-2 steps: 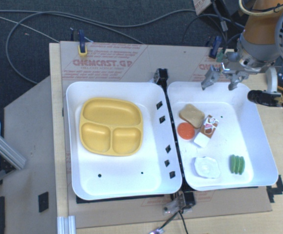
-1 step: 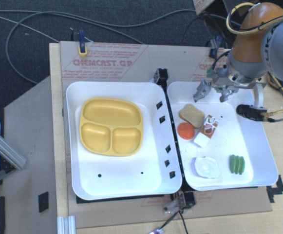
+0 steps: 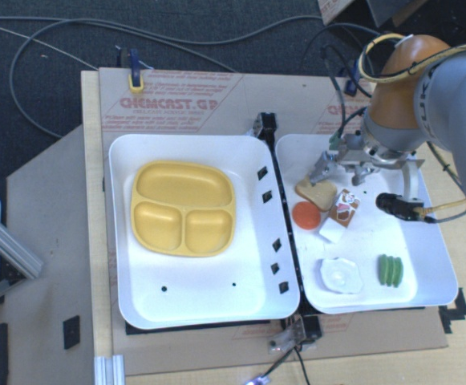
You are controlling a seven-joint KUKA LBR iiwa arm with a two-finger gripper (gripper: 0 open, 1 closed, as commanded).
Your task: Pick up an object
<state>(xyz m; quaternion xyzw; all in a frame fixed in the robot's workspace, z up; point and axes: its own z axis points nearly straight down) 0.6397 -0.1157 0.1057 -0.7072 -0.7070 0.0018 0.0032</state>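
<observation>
Reaching in from the right of the camera view, the grey arm [image 3: 457, 95] with its orange band [image 3: 401, 74] sets the gripper [image 3: 343, 165] over the far end of the right bin [image 3: 435, 247], low above the bin floor. Whether the gripper is apart or together cannot be told from this angle.

Nearest the tool, just on its camera side and slightly toward the left bin, lies a tan wedge [image 3: 316, 192]. Whether the gripper touches it cannot be told. Beside the wedge, also just on the camera side of the gripper, lies a small brown-and-white carton [image 3: 345, 208], set at a tilt.

An orange ball [image 3: 305, 215] sits a little farther from the tool, against or just beside the wedge's near edge. A white block [image 3: 331, 231] lies just beside both ball and carton.

Well apart from the gripper, at the near end of the same bin, lie a clear round lid [image 3: 341, 275] and a green piece [image 3: 390, 270], the green piece on the arm's side.

Across the divider from the tool, the left bin [image 3: 216, 291] holds a yellow three-compartment plate [image 3: 183, 207], flat on its floor. Both bins rest on a printed cardboard sheet [image 3: 176, 99].
</observation>
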